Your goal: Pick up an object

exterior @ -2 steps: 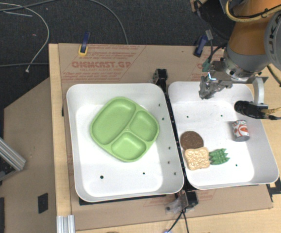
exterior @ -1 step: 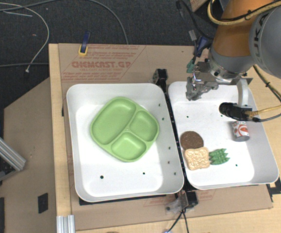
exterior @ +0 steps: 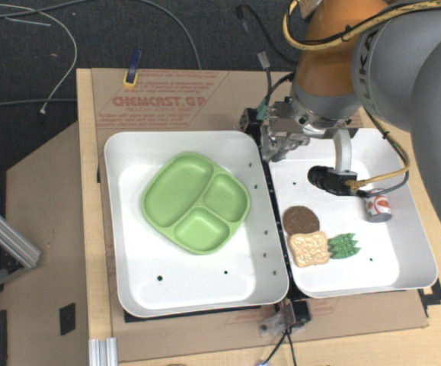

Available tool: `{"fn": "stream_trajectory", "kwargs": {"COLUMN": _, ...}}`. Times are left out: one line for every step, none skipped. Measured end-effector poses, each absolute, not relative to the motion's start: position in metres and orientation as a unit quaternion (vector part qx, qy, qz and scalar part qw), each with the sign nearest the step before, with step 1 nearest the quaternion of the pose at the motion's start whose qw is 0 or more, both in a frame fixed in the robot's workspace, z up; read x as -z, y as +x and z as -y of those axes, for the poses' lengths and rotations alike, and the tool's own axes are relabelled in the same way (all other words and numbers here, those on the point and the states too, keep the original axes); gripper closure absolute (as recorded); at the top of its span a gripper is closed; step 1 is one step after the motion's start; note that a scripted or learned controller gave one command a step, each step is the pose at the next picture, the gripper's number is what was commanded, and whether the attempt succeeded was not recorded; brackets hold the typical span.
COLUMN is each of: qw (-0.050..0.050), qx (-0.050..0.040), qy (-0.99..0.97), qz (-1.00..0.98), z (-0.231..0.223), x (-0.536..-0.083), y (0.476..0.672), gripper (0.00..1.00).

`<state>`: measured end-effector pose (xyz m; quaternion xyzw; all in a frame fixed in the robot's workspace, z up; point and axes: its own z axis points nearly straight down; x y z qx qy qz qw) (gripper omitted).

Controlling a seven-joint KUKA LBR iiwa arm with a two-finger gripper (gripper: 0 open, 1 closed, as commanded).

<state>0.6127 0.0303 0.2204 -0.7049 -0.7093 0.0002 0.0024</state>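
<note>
Brown disc [exterior: 301, 219], cracker [exterior: 309, 249] and pea pod [exterior: 343, 245] lie lower in view than the tool [exterior: 279, 145], apart from it; the tool's width cannot be told.

Robot arm [exterior: 414, 59] with a thick, smooth, matte grey shell, rounded like a large pipe. Above the wrist sits a glossy orange band [exterior: 334, 33], domed and bright, with a soft highlight on top. A thin yellow cable [exterior: 289, 21] loops around its upper edge. Below the orange, a pale grey metal ring [exterior: 323, 109] narrows the wrist. The claw [exterior: 279, 139] is a small cluster of dark and silvery metal parts, with a fleck of teal at one side and thin black wires [exterior: 276, 85] trailing from it.
</note>
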Motion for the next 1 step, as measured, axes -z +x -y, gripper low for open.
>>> {"fn": "stream_trajectory", "kwargs": {"qw": 0.000, "qx": 0.0017, "qy": -0.705, "qz": 0.710, "z": -0.0843, "x": -0.2277, "y": 0.6170, "gripper": 1.00}}
